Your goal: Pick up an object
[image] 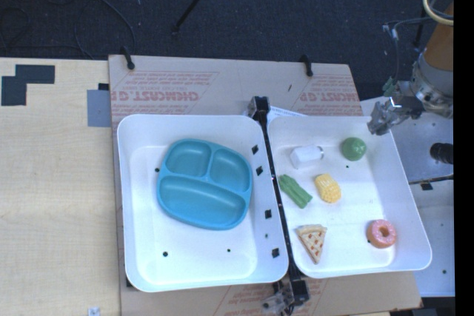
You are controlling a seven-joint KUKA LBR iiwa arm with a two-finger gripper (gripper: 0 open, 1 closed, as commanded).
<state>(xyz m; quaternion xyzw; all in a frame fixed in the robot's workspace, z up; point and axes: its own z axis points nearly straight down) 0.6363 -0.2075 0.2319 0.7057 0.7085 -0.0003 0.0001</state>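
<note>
The right bin (404,185) holds several toy foods: a white block (306,155), a green ball (353,149), a yellow corn cob (327,188), a green pod (295,191), a pizza slice (312,242) and a pink donut (382,233). My gripper (382,118) hangs at the bin's far right corner, just outside the rim, up and to the right of the green ball. Nothing shows between its fingers.
The left bin (141,233) holds a blue divided plate (205,183). A black clip strip (270,189) runs between the two bins. Cardboard (222,89) lies under both bins, with wooden bench to the left and dark floor with cables behind.
</note>
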